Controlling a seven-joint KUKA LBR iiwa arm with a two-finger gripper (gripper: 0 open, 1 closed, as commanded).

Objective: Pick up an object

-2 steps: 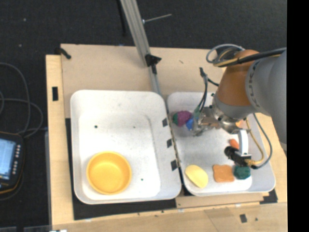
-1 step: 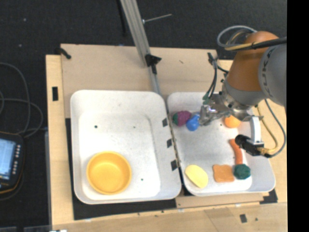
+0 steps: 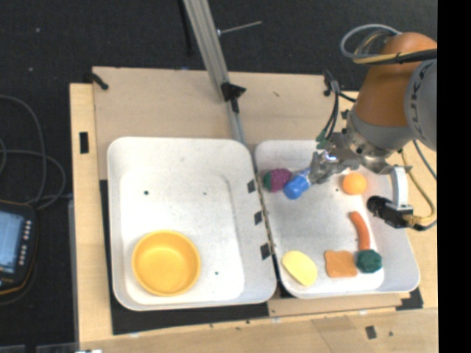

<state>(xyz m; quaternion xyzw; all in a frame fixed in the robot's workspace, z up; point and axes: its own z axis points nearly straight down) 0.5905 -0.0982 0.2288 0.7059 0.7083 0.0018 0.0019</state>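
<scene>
The arm comes in from the right, its orange band (image 3: 386, 87) bulky above the wrist, and leans over the right bin (image 3: 397, 271). The hand (image 3: 318, 169) sits low over the upper part of that bin, close beside a blue object (image 3: 296, 187) that lies just to its lower left. From here I cannot tell whether the hand is wide or narrow, or whether it has hold of the blue piece; the two look close enough to touch, but nothing shows plainly between the tips.

Right next to the blue object, on its left, is a purple and green lump (image 3: 277, 179), tucked near the bin's left wall. An orange ball (image 3: 354, 183) rests to the right of the hand, partly under the wrist. Lower in the same bin lie a thin orange-red stick (image 3: 360, 229), a dark green lump (image 3: 369, 260) at its lower end, a flat orange square (image 3: 340, 263) just beside the green one, and a pale yellow oval piece (image 3: 299, 268) near the bottom left corner.

The left bin (image 3: 176, 160) holds a yellow bowl (image 3: 166, 262) in its lower left part, upright, well apart from everything else. Both bins sit side by side on the tan desk (image 3: 147, 101), and a slanted metal rail (image 3: 210, 46) runs down to the gap between them.
</scene>
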